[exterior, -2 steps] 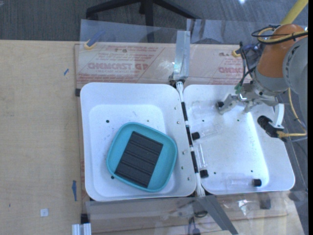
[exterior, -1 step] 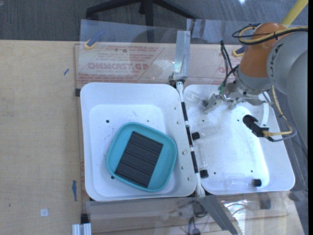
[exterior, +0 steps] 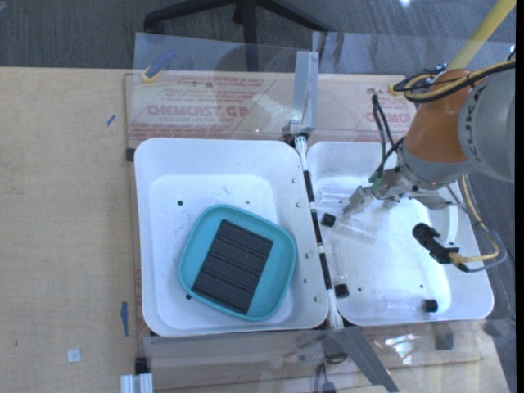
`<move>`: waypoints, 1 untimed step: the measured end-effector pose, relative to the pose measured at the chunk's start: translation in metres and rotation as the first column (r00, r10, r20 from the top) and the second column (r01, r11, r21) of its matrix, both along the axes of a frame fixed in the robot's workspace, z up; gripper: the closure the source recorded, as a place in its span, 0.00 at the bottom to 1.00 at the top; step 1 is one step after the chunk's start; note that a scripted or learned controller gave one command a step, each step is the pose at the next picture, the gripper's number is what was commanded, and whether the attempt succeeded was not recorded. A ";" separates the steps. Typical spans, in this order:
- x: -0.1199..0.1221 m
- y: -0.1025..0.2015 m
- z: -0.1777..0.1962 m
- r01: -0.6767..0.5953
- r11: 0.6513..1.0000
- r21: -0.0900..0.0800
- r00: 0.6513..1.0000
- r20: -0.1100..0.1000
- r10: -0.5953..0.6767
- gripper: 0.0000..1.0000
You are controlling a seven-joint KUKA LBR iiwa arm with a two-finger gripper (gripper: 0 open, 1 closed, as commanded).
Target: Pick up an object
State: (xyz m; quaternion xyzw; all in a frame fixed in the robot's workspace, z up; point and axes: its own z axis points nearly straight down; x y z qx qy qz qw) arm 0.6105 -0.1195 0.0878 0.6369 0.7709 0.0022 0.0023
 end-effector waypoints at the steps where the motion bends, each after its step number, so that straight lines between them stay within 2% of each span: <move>1: -0.033 0.015 0.001 -0.015 1.000 -0.001 1.000 0.003 0.015 0.00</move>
